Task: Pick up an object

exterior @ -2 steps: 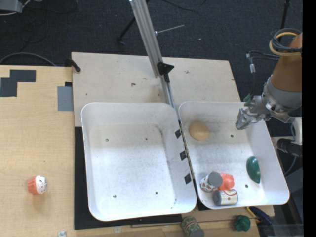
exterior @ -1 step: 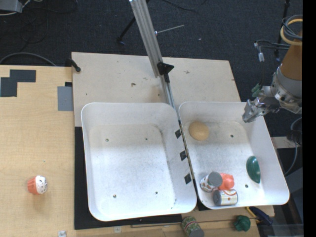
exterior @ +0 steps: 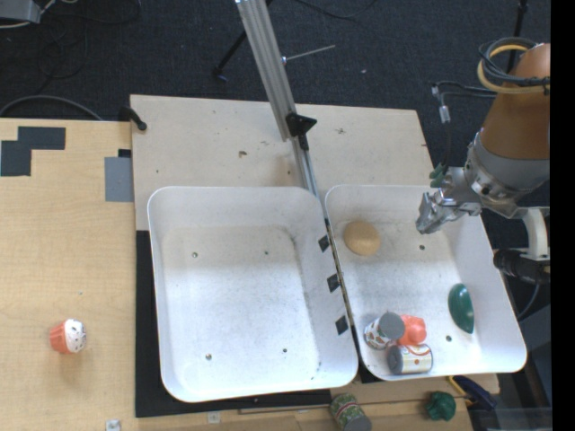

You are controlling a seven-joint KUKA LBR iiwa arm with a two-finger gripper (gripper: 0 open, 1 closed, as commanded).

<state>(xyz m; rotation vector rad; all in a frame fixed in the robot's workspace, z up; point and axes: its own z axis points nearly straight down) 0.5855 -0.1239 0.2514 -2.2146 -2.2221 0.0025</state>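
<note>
From my remote seat, the gripper (exterior: 429, 215) sits at the 3 o'clock side of the right bin (exterior: 503, 353), over its upper right part; I cannot tell how its fingers stand, since they read as one small grey blur. The arm (exterior: 514, 124) is cut off at the frame's right edge.

Candidate objects, all in the right bin: a tan rounded lump (exterior: 363, 238) just at 9 o'clock of the gripper, apart from it; a dark green oval piece (exterior: 462, 307) at 5 o'clock against the right wall; a cluster at 6 o'clock near the front wall, namely a grey-capped item (exterior: 386, 328), an orange piece (exterior: 412, 329) touching it, and a small can-like item (exterior: 410, 358) lying on its side. Their exact identities are hard to make out.

The left bin (exterior: 171, 232) lies beside it. An aluminium rail (exterior: 274, 74) slants down from 12 o'clock toward the seam between the bins. On the wooden bench at 8 o'clock sits a small red-and-white object (exterior: 68, 336). Two greenish items (exterior: 437, 406) at 6 o'clock are partly cut off.
</note>
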